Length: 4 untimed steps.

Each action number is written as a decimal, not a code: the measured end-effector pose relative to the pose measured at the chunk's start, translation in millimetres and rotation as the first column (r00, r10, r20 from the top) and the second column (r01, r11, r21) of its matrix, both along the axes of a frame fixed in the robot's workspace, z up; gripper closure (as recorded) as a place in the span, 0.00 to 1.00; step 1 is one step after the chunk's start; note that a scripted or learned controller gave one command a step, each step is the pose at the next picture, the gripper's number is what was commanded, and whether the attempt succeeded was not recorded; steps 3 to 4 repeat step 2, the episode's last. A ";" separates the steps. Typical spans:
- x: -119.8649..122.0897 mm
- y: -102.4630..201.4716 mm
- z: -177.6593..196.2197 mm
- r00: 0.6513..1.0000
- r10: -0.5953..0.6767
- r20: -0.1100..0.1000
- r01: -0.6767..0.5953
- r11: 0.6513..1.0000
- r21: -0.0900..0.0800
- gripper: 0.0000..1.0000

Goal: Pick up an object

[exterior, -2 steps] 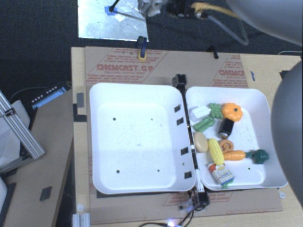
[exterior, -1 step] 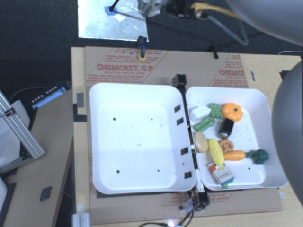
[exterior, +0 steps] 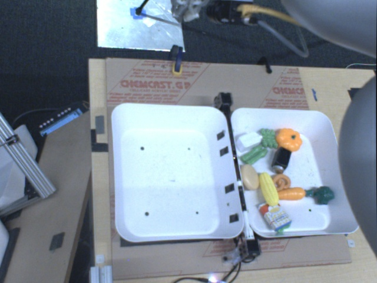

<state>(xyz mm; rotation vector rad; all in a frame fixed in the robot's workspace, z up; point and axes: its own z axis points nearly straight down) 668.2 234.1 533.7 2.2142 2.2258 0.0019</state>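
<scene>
**Nothing lifted yet: toy food all resting in the right bin**

Clustered in the right bin (exterior: 318, 217), toward its 9 o'clock wall: a heap of small toy foods, any of which could serve as the object to pick. At the heap's 12 o'clock, an orange pepper (exterior: 288, 138) touching a green leafy piece (exterior: 269, 137). Just beside these at 9 o'clock, a white block (exterior: 248, 140) and a green pod (exterior: 254, 154). In the middle, a dark can (exterior: 280, 158), tilted. Below it, a tan potato (exterior: 250, 177), a yellow corn cob (exterior: 268, 188) lying lengthwise, and a small brown ring-shaped piece (exterior: 281, 181). At 3 o'clock of the corn, a carrot (exterior: 292, 194) pointing at a dark green broccoli (exterior: 321, 194). At the heap's 6 o'clock, a small printed carton (exterior: 276, 218), close to the bin's near wall.

Pieces packed tight, many touching; broccoli and carton standing a little freer than the rest, so likely easier targets.

Left bin (exterior: 171, 170) joined along a black hinge strip. Both bins set on a cardboard sheet over the surface (exterior: 97, 75).

Arm (exterior: 359, 175) blurred and large along the 3 o'clock edge and across the 1 o'clock corner, high over the bins. Metallic wrist hardware (exterior: 188, 2) visible at 12 o'clock, well apart from the heap. State of the jaws: cannot tell, too blurred and cropped.

Progress, as a judgement: at the very start. No piece raised, none between the jaws. Left to do: the whole approach over the right bin, descent, closing on one piece, and the lift.
</scene>
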 end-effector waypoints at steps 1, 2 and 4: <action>-123.4 1.6 3.8 1.000 0.005 -0.001 -0.005 1.000 0.004 1.00; -48.5 -0.8 0.3 1.000 -0.006 0.001 0.006 1.000 0.001 1.00; -48.5 -0.8 0.3 1.000 -0.006 0.001 0.006 1.000 0.001 1.00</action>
